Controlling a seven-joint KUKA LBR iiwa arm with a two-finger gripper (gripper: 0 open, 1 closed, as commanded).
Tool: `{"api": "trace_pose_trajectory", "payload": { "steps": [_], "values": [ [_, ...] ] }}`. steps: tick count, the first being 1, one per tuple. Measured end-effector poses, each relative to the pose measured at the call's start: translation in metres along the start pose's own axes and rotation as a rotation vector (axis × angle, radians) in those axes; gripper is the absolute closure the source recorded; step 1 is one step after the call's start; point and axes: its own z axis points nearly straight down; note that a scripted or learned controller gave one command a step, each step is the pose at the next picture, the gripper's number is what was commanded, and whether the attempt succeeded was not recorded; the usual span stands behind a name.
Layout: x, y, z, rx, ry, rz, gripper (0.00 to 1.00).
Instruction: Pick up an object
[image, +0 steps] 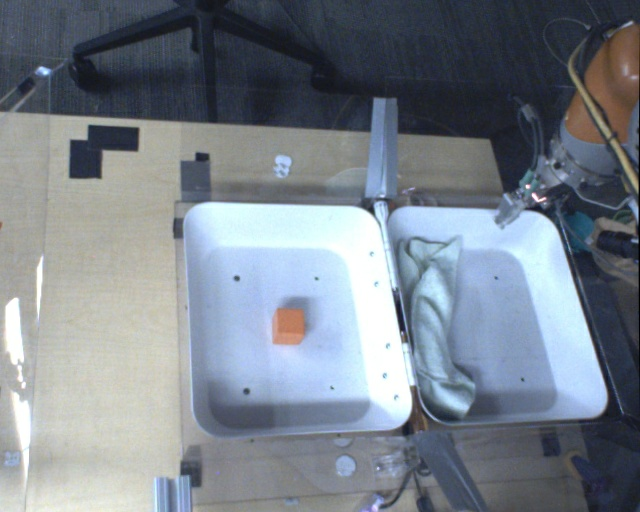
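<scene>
I see the small orange cube (289, 326) resting on the floor of the left shallow white plastic bin (210, 300), close to the floor's centre and slightly toward the near edge, well apart from all four walls. It is free of any contact. In the right shallow white plastic bin (560, 330), a crumpled pale grey-green cloth (435, 325) lies along the left wall, running from the far left corner down to the near left corner. The two bins sit side by side, touching, on the light wooden bench (100, 330). The gripper (510, 210) hangs over the far right corner of the right bin, well apart from the cube. I cannot tell how the gripper is set; nothing shows between its tips.
</scene>
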Motion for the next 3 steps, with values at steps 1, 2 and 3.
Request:
{"api": "trace_pose_trajectory", "payload": {
  "steps": [1,2,3],
  "values": [
    [-0.020,-0.009,0.011,0.000,-0.001,-0.142,1.00],
    [0.002,0.001,-0.002,-0.001,0.000,-0.067,1.00],
    [-0.034,-0.015,-0.005,-0.001,-0.003,-0.165,1.00]
  ]
}}
